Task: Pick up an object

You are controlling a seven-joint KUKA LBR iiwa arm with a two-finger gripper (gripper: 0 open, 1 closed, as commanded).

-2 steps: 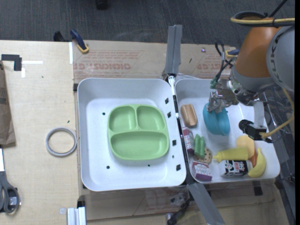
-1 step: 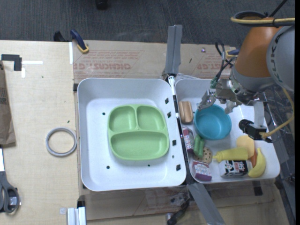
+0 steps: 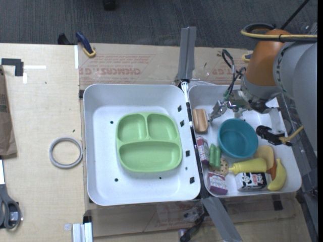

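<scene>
Gripper [image 3: 225, 108] low over right bin [image 3: 287, 188], just above teal bowl [image 3: 237, 138]; finger state unclear. Tan block [image 3: 200, 120] beside it. Green 3-compartment tray [image 3: 149, 142] in left bin [image 3: 96, 150].

Glossy green plastic tray [image 3: 149, 142] in a smooth white plastic bin [image 3: 96, 150]; matt teal bowl [image 3: 238, 138].
</scene>
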